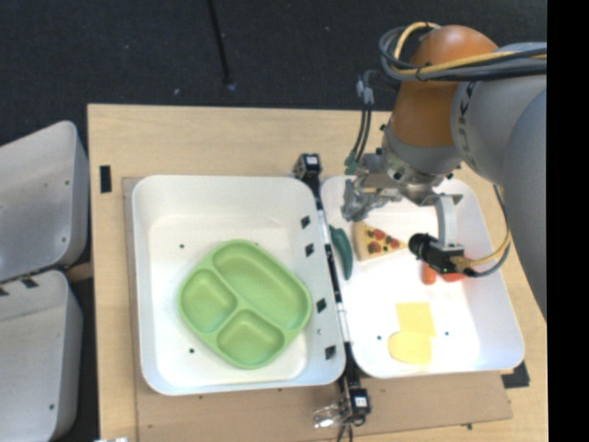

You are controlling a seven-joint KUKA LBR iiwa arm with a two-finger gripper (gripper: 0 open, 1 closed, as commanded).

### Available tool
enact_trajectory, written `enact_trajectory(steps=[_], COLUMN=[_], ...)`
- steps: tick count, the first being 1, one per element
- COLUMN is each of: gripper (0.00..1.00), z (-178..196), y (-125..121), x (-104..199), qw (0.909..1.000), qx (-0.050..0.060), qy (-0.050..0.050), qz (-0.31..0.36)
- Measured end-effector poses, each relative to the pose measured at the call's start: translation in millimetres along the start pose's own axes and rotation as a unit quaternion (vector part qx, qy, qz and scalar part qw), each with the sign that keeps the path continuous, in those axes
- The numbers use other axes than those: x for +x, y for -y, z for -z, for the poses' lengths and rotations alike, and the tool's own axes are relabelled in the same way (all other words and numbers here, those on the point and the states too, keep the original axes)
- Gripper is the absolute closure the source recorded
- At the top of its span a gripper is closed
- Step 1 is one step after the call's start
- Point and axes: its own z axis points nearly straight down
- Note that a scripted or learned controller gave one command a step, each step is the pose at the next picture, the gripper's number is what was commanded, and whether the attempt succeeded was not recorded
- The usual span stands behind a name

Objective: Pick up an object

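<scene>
While the arm reaches in from the right over the far part of the right bin, its gripper hangs low just above the bin floor, and whether it is clenched or released cannot be told from this slant. Just near of the gripper lies a pizza slice toy, a pale wedge with red spots, close to the bin's left wall. Beside it on the left, against that wall, lies a dark green curved piece. To the right of the slice sits a red and orange object, partly hidden by a black part of the tool. Nearer in the same bin lie two yellow flat pieces, touching each other. Inside the left bin rests a light green divided plate with three compartments, lying flat near the bin's middle.
</scene>
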Motion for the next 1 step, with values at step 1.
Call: enact_trajectory(steps=[1], gripper=[1.00], z=[-4.4], y=[-12.3], x=[54.1], qw=[1.0000], qx=[0.000], qy=[0.000], qz=[0.000])
